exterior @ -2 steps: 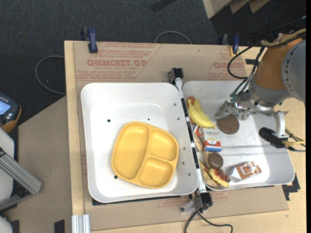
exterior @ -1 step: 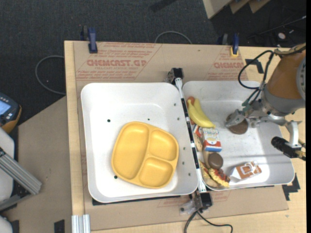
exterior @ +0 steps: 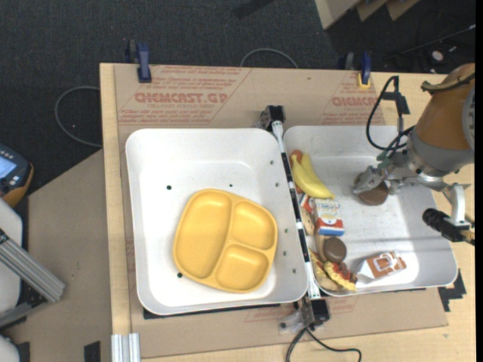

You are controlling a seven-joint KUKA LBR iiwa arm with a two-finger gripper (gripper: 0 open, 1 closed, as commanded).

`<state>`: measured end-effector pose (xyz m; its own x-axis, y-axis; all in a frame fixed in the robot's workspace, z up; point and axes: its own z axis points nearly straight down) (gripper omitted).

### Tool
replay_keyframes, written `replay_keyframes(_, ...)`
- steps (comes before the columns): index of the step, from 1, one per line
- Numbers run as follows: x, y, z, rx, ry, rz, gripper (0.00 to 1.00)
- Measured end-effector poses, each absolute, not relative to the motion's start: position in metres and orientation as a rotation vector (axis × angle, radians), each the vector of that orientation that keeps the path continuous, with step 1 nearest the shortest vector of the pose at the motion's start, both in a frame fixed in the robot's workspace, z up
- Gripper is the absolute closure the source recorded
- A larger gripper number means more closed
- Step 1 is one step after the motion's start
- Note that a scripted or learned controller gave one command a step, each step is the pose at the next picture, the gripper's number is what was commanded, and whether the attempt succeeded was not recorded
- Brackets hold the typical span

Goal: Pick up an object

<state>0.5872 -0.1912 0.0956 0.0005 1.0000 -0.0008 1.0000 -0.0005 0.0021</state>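
Note:
My gripper (exterior: 374,182) is low in the right bin (exterior: 423,145), near its middle, at the end of the grey arm with the orange band (exterior: 445,119). A small brown rounded object (exterior: 372,196) lies directly under and against the gripper's tip, partly hidden by it. Along the bin's left wall lie a yellow banana (exterior: 308,176), a small red and white carton (exterior: 327,219), a dark brown round piece (exterior: 333,249) and a yellow and brown item (exterior: 336,276). An orange and white packet (exterior: 383,265) rests near the front wall.
The left bin (exterior: 151,164) holds a yellow divided plate (exterior: 225,238). A black cable (exterior: 381,115) loops above the gripper. Clamps (exterior: 141,60) sit at the back edge of the cardboard-covered bench. The right bin's back and right floor is bare.

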Motion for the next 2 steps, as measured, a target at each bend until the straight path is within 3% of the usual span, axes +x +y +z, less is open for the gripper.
replay_keyframes(1, 0.633, -0.117, 0.084, 2.21, 2.228, 0.004, 1.0)
replay_keyframes(2, 0.614, -0.053, 0.192, 2.21, 2.225, 0.012, 1.0)
